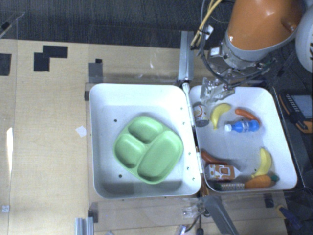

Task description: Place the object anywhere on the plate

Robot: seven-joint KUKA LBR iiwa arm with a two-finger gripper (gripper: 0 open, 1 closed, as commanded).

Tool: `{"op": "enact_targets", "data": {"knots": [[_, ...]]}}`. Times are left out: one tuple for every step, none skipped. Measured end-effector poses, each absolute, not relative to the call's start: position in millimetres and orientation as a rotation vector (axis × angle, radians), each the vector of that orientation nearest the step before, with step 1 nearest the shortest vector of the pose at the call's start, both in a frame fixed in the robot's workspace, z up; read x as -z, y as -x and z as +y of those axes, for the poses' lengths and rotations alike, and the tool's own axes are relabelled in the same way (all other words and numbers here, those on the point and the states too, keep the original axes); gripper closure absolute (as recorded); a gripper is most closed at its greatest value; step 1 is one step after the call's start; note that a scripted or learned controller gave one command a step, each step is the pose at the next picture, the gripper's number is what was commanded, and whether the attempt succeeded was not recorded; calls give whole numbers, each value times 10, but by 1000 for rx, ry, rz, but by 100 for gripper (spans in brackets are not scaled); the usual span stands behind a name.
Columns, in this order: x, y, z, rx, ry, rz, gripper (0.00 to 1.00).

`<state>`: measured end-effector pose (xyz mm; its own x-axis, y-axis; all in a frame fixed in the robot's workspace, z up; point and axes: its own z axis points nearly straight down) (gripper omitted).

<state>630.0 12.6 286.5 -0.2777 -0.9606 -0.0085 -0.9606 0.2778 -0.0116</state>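
We saw the left bin (100, 131) holding the green sectioned plate (148, 148), with nothing resting on it. The right bin (281, 146) lay just beside it, with the arm (261, 16) above its far left corner. The gripper (213, 89) hung there, just above a banana (219, 114); we could not tell its state. Near that banana lay a blue bottle (242, 127) and an orange carrot (246, 114). A second banana (264, 162) and a small carton (220, 171) sat by the near wall.
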Motion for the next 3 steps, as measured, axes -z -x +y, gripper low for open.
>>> {"op": "enact_targets", "data": {"knots": [[-2651,-6512,128,4,1675,2644,100],[-3073,-6174,171,6,1877,2503,100],[-2077,-5695,-131,3,1663,2656,100]]}}
